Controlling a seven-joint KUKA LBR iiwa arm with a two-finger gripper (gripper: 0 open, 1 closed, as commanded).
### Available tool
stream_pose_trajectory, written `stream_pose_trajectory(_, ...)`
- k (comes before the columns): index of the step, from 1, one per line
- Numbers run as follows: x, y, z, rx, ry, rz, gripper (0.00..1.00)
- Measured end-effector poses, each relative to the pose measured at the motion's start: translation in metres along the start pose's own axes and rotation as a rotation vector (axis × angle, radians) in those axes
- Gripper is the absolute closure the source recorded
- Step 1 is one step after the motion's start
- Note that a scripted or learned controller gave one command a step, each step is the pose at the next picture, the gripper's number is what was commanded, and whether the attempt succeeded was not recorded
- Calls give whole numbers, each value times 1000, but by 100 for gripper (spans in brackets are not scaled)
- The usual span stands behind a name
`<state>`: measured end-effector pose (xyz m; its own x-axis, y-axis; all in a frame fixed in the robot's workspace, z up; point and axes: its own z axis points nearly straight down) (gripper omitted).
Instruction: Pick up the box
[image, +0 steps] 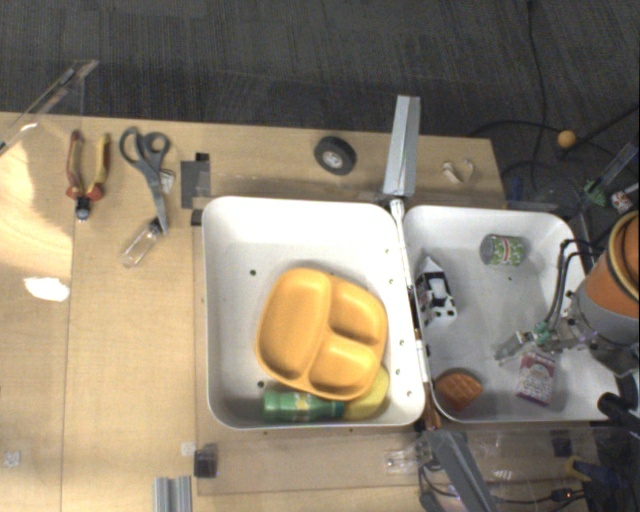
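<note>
The box (537, 379) is a small white and pink packet lying flat in the right bin (470, 225), near its front right corner. My gripper (538, 345) hangs just behind and above the box, close to its far edge. The grey arm with its orange band (612, 278) comes in over the bin's right rim. Nothing shows as held in the gripper, and the box rests on the bin floor.
The right bin also holds a green and white can (503, 249), a small black and white object (436, 296) by the left wall, and a brown round item (459, 387). The left bin (230, 300) holds a yellow divided tray (322, 331) over a green bottle (298, 405).
</note>
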<state>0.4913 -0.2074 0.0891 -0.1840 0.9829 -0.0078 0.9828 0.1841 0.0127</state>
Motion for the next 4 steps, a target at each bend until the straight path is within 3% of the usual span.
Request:
stream_pose_trajectory(1,-2,4,-13,-12,-10,-2,100)
stream_pose_trajectory(2,-2,4,-13,-12,-10,-2,0)
stream_pose_trajectory(3,1,0,0,0,1,-36,0)
stream_pose_trajectory(4,15,3,-1,-2,-3,-153,0)
